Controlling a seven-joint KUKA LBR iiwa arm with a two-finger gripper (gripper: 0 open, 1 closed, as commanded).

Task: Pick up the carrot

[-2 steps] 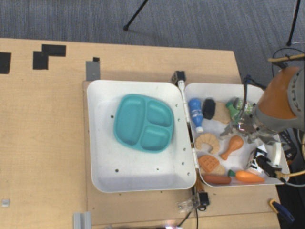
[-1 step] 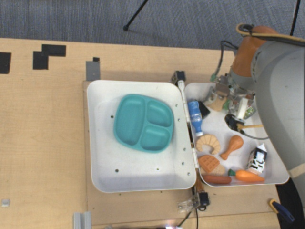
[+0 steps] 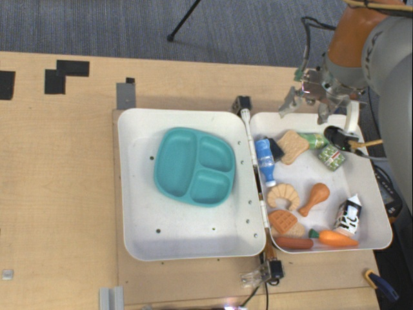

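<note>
I see the carrot (image 3: 338, 239) lying flat in the right bin (image 3: 377, 202), at its near edge toward the right corner, with its green stub pointing left. Just to its left lies a sausage (image 3: 293, 243), close enough that I cannot tell whether the two touch. A small black-and-white milk carton (image 3: 348, 216) stands tilted just above the carrot.

The claw (image 3: 311, 106) hangs over the far rim of the right bin, well apart from the carrot, which sits at the opposite end. Its fingers (image 3: 289, 102) stand apart with nothing between them. The grey arm with its orange band (image 3: 352, 37) comes in from the upper right.

Elsewhere in the right bin, a blue bottle (image 3: 264, 162) lies along the left wall. A slice of toast (image 3: 293, 146) sits beside it, next to a green packet (image 3: 330, 154) toward the far right. A croissant (image 3: 282, 196) and a chicken drumstick (image 3: 314, 199) lie in the middle, and a round waffle (image 3: 284, 222) rests just above the sausage.

The left bin (image 3: 139, 192) holds a teal divided plate (image 3: 194, 166), set a little toward its far side. Both bins rest on the pale wooden surface (image 3: 58, 192).
</note>
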